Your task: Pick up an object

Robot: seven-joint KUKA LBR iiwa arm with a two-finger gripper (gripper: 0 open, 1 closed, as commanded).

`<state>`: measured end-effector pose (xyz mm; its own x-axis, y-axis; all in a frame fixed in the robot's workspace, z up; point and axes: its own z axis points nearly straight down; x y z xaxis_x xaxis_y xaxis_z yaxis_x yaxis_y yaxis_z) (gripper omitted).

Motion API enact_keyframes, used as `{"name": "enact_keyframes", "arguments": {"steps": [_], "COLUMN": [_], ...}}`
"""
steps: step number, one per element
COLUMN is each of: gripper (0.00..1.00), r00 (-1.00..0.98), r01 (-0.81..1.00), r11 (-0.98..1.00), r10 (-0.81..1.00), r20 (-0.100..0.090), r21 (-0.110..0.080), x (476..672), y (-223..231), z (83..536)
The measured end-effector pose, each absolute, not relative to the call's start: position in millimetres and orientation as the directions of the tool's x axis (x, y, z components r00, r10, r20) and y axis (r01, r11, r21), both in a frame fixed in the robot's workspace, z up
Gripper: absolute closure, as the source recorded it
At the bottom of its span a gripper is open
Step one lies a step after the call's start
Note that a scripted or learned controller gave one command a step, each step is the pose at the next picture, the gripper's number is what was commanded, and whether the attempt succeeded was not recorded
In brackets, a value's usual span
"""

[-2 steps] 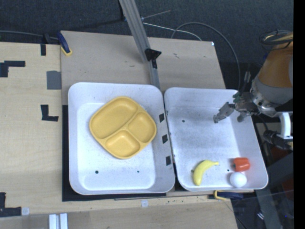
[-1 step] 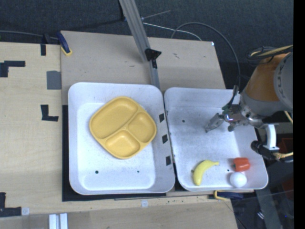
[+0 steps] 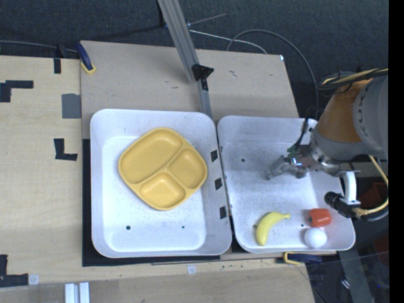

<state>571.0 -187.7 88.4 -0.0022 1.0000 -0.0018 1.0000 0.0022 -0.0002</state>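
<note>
— Gripper [image 3: 273, 171] status?

— I see the metal two-finger gripper over the right shallow white bin [image 3: 252, 131], above bare floor; whether it is spread or pressed together, I cannot tell.

— Objects?

— I count a yellow plastic banana [image 3: 270, 225], a small white ball [image 3: 315, 237] and an orange-red block [image 3: 320, 217] near that bin's front edge. A yellow three-compartment plastic plate [image 3: 163, 168] lies in the left white bin [image 3: 104, 169].

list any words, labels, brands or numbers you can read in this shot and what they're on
None can be read. The yellow tray, banana, orange block, white ball and both white bins carry no visible print. The black tape marks on the bench are plain shapes, not letters.
</note>
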Motion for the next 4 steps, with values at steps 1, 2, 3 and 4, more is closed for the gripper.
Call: {"name": "enact_keyframes", "arguments": {"steps": [1,2,3,4], "gripper": [1.0,1.0,1.0,1.0], "r00": [-0.003,-0.001,-0.001,-0.006], "r01": [1.0,1.0,1.0,1.0], "r11": [0.003,0.001,0.001,0.006], "r10": [1.0,1.0,1.0,1.0], "r20": [-0.001,-0.002,-0.002,0.002], "r21": [-0.001,0.005,0.004,0.0], "x": [571.0,575.4,576.4,566.4], "y": [-187.3,-192.7,-192.6,-142.3], "z": [99.1,160.7,211.8,222.7]}}
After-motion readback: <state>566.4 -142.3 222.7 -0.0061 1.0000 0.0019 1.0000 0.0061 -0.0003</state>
